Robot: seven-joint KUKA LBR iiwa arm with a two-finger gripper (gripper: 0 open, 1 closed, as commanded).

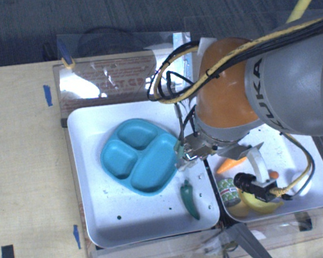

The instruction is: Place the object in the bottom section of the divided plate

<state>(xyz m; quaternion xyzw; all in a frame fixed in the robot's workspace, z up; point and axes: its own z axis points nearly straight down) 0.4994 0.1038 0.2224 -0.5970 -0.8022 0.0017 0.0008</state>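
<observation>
A blue divided plate [140,156] with three sections lies in the left bin [103,221]; its largest section faces the lower right. My gripper [186,153] hangs at the plate's right rim, over the wall between the two bins, under the grey and orange arm. A dark green pepper [189,199] lies on the left bin's floor just below the gripper, apart from the plate.
The right bin [320,193] holds an orange carrot [233,164], a yellow banana [260,203] and a small green-labelled can [229,190], partly hidden by the arm. A clear plastic sheet [110,73] lies behind the left bin.
</observation>
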